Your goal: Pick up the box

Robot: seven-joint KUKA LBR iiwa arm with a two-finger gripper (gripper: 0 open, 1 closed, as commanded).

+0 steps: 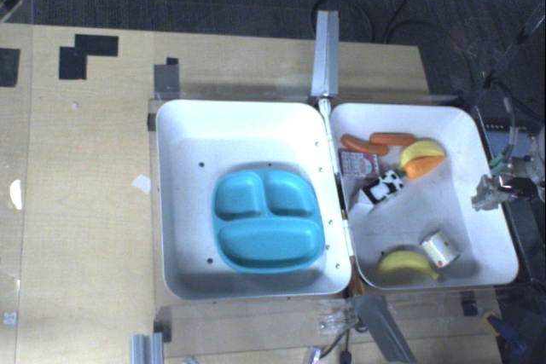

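The gripper (pixel 502 187) is seen at the right rim of the right bin (pixel 465 122), above the wall, with nothing shown between its fingers; whether they are apart or together cannot be told; the box (pixel 356 164), dark red and lying flat, is found well apart from it, against the bin's left wall; a black-and-white toy (pixel 383 185) lies just beside the box; two sausages (pixel 375 142), a yellow fruit (pixel 421 152), a carrot (pixel 423 167), a banana (pixel 405 262) and a small can (pixel 438 248) share that bin; a blue divided tray (pixel 269 220) sits in the left bin (pixel 183 183)
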